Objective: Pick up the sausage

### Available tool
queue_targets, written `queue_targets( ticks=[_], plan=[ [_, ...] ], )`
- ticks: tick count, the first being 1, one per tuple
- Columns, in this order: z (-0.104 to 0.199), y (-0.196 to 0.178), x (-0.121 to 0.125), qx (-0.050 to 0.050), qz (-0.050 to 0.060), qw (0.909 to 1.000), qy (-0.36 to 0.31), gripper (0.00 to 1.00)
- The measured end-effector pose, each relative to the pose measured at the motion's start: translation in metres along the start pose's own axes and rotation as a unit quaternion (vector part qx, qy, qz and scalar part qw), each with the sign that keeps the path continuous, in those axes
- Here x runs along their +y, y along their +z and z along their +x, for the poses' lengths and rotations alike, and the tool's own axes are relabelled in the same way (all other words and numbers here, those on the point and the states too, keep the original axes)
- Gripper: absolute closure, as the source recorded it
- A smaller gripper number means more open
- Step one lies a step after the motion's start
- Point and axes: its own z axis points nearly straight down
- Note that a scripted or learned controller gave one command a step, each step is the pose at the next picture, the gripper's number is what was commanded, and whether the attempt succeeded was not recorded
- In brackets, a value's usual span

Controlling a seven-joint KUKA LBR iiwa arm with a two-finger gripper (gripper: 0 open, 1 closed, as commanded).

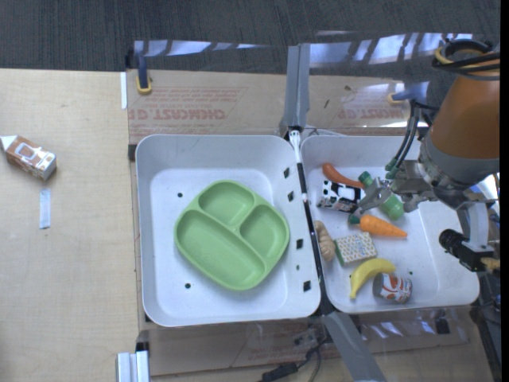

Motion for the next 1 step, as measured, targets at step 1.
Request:
queue_targets(
  ticks=[1],
  plan=[
    [-0.0111, 0.067, 0.0707, 0.0, -0.001, 0.9971, -0.076, 0.0]
  ],
)
